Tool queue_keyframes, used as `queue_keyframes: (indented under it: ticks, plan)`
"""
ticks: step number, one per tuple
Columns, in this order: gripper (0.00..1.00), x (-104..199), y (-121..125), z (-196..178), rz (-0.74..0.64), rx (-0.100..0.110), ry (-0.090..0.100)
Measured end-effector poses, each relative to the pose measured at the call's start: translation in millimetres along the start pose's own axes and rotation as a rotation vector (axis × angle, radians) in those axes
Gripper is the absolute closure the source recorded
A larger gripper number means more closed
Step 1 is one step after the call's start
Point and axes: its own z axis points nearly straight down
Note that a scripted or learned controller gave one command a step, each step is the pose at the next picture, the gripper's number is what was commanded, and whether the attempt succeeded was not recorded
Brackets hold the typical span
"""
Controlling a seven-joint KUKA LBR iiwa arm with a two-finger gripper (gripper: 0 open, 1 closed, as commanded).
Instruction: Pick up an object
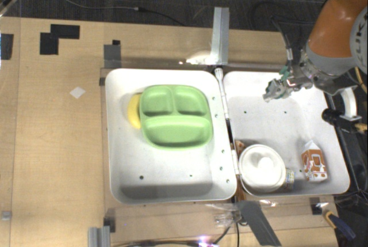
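Observation:
My gripper (278,89) hangs over the back part of the right bin (287,119), with nothing visible between its fingers. A white bowl (262,167) sits upside down at the right bin's front left. A small orange and white carton (314,163) lies at its front right. In the left bin (167,182) a green divided plate (175,115) rests partly over a yellow object (134,112), which shows at the plate's left edge.
A metal post (220,35) stands behind the divider between the two bins. The arm's orange band (339,24) is at the upper right. Black markers (57,38) lie on the wooden bench at the back left.

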Motion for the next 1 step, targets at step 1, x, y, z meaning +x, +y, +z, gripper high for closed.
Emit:
queue_keyframes:
  ticks: [1]
  plan:
    - [1.00,72.5,-4.7,8.4,0.067,0.003,0.002]
